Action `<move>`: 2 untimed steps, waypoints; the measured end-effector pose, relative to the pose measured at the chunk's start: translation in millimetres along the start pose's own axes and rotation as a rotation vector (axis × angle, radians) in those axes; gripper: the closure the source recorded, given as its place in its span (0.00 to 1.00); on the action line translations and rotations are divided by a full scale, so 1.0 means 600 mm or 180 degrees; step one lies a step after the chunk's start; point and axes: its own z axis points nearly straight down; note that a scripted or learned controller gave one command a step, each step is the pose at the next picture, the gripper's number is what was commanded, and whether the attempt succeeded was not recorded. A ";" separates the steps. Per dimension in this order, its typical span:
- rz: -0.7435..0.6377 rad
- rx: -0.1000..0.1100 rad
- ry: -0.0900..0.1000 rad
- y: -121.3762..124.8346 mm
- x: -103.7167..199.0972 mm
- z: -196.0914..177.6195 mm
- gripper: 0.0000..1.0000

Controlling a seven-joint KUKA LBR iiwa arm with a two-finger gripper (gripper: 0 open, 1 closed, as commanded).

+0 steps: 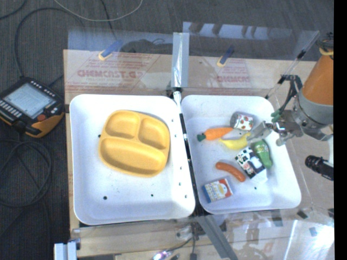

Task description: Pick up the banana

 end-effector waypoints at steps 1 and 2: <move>-0.0044 -0.0043 -0.0004 0.074 -0.014 0.178 0.00; -0.1245 -0.0057 0.0000 0.147 -0.028 0.216 0.00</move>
